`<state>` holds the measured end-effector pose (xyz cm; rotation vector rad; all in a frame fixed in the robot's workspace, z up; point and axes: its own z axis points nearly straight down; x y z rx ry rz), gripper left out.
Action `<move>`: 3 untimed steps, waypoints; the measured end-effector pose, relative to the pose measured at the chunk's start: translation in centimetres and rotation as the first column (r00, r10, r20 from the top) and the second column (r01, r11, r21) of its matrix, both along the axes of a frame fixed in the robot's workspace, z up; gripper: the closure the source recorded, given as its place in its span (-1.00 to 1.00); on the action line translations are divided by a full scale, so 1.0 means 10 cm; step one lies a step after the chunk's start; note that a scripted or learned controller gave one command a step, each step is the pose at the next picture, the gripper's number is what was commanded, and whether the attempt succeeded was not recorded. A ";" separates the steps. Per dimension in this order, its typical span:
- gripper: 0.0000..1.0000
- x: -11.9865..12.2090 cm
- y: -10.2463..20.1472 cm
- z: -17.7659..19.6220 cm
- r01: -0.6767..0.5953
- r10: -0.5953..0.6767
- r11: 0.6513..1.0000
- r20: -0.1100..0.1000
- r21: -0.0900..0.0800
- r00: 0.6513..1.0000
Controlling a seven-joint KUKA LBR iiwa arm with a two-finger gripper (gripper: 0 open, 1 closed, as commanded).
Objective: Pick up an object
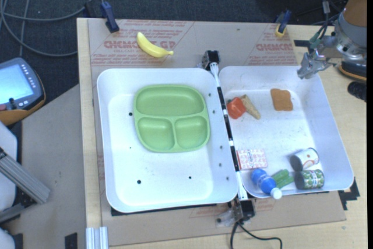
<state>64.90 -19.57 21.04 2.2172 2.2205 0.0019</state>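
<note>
Two white bins sit side by side on the desk [93, 125]. Closest to the camera, in the near corner of the right bin [335, 137], lies a bunch of small things. A blue bottle [265, 182] with a white cap lies tilted, just beside a small green thing [283, 177]. Next to them a dark can [309, 179] lies on its side, and a white cup-like thing [306, 158] sits touching it. A little packet with pink marks [252, 158] lies flat near the bins' shared wall.

Farther back in the right bin, a red thing [235, 108] touches a tan cone shape [252, 106]. A brown piece like toast [282, 100] lies apart from them.

The left bin [116, 172] holds a green plate with three parts [172, 118], lying flat.

Behind the left bin, a yellow banana [152, 46] rests on the desk.

Far back on the right, the pincer [308, 66] hangs over the back rim of the right bin. I cannot tell how wide it is or if it has anything.
</note>
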 end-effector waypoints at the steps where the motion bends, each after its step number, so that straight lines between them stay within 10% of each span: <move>1: 1.00 0.18 0.42 -0.04 0.000 0.000 1.000 0.000 0.001 1.000; 2: -1.00 0.18 0.42 -0.04 0.000 0.000 1.000 0.000 0.000 1.000; 3: -1.00 0.17 -0.01 -1.11 0.002 -0.002 1.000 -0.006 0.002 1.000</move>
